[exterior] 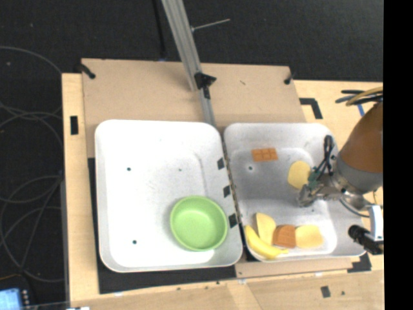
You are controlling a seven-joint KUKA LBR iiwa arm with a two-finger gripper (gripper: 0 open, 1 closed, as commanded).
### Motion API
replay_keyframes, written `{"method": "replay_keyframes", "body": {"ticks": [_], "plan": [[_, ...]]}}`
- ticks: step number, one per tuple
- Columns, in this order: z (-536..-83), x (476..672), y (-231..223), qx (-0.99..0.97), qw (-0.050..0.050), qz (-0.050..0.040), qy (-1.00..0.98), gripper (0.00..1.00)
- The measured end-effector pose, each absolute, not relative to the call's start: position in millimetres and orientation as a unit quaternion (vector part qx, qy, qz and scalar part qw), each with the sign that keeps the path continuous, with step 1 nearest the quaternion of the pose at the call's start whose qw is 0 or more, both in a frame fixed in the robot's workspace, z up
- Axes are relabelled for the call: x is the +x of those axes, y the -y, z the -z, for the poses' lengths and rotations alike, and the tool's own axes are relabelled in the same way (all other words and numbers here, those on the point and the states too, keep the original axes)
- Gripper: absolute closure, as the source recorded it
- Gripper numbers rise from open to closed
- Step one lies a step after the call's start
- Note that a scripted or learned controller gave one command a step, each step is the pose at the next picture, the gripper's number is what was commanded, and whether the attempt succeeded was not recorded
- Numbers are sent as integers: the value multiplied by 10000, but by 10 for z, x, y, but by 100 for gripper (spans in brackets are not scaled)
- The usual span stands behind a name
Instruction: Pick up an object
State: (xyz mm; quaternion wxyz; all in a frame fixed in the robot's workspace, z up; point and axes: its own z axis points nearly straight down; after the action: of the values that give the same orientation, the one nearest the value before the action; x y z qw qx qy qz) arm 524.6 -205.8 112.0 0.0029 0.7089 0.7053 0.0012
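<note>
My gripper [308, 192] hangs low over the right bin [258, 137], near its right wall. Just left of it, touching or nearly so, lies a round pale yellow piece [297, 173]. A small orange waffle-like tile [264, 154] rests further back in the same bin. Along the bin's front edge sit a yellow banana [259, 245], a yellow wedge [265, 225], a brown block [284, 236] and a yellow lump [309, 236]. A green bowl [198, 222] stands in the left bin [129, 147], at its front right.
A slanted metal pole [184, 37] rises from behind the bins, ending at a black clamp [204, 81]. The arm's orange band [366, 141] and grey wrist overhang the right bin's right wall. The bins share a middle wall with black clips.
</note>
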Motion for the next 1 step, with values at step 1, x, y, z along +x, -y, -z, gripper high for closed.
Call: {"method": "replay_keyframes", "body": {"ticks": [1], "plan": [[-1555, 5290, 2059, 7059, 29, -16, -7083, 100]]}}
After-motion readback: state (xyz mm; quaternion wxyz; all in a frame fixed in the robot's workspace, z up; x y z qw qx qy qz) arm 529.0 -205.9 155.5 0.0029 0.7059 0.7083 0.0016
